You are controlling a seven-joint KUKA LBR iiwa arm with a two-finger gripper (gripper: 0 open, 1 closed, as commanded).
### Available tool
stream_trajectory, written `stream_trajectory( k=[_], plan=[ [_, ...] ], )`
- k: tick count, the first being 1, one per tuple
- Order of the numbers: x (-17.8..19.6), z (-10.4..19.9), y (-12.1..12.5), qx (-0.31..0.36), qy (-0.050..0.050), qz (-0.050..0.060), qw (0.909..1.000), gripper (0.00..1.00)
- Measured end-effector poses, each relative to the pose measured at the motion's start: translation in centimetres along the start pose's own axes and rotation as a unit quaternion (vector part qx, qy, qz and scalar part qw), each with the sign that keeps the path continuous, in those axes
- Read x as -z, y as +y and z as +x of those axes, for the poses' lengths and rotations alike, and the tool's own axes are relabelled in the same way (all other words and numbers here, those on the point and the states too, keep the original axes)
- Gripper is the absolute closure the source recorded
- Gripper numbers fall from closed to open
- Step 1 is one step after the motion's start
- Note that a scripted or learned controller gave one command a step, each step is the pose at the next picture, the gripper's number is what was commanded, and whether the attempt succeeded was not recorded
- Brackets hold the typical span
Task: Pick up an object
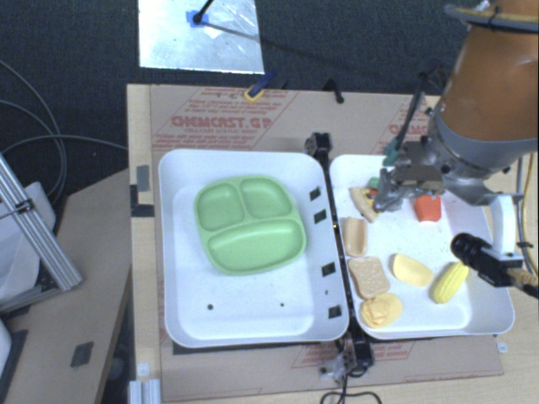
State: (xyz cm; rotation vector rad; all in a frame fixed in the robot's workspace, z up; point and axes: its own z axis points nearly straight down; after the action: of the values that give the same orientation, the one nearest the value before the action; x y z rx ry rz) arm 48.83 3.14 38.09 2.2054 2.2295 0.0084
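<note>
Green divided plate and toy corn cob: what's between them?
In the camera view, between the green divided plate and the toy corn cob: the two bins' meeting walls, a bread slice, and a yellow piece.

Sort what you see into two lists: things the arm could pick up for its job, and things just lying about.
Part of the job: gripper; pizza slice; orange block; bread slice; corn cob; yellow wedge; right bin.

Lying about: green divided plate; left bin; foil sheet.

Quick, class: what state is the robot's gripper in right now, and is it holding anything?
Gripper: low over the right bin, beside the pizza slice; open or shut cannot be told, and nothing is seen held.
</note>
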Motion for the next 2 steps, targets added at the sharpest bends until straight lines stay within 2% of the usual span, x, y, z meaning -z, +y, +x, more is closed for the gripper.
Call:
stream_trajectory(
  k=[1, 2],
  plan=[
    [-8.4, 7.8, -0.2, 0.0, 0.001, 0.006, 1.0, 1.0],
    [6.8, 1.0, 0.0, -0.008, 0.001, -0.006, 1.0, 1.0]
  ],
)
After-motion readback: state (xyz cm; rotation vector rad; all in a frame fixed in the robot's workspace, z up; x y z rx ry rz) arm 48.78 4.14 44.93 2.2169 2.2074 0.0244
